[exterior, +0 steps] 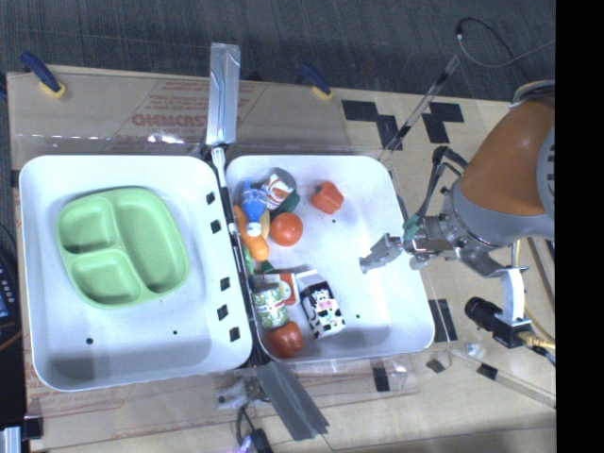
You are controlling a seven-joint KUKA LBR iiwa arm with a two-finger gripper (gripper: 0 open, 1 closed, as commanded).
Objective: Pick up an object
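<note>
Nothing is being carried yet, so the pick is still to do. Pincer (379,253) is hovering over bare floor of the right bin (401,295), at approx 3 o'clock in it, w/ fingers looking spread and pinching nothing. Objects are sitting at 9 o'clock from it: tomato (286,228), red pepper (327,197) at 11, cow-print cup (324,310) at 7. Green tray (121,243) is lying in the left bin.
</note>
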